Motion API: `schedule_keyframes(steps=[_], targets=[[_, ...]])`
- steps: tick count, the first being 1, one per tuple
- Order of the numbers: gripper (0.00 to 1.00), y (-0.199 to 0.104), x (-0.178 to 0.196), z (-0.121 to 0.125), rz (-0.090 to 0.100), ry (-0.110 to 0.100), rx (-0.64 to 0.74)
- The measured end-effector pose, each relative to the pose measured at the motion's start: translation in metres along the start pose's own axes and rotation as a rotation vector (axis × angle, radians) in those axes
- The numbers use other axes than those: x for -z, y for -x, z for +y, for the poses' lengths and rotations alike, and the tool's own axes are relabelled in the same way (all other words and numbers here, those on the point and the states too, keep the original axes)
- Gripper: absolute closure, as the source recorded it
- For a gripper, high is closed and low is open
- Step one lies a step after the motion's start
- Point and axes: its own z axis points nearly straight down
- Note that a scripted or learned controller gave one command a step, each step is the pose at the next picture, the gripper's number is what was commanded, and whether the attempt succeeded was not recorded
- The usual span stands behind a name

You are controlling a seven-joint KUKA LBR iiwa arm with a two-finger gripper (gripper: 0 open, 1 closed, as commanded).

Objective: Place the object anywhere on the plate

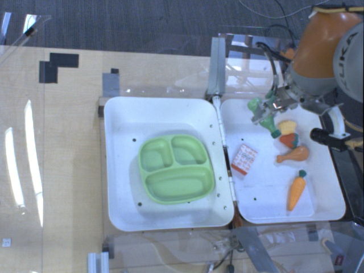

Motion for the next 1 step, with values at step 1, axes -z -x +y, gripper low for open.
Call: schedule_keyframes(steps=[1], targets=[[1.0,-0.1018,-0.0257,0.011,0.002,-0.003,-0.105]])
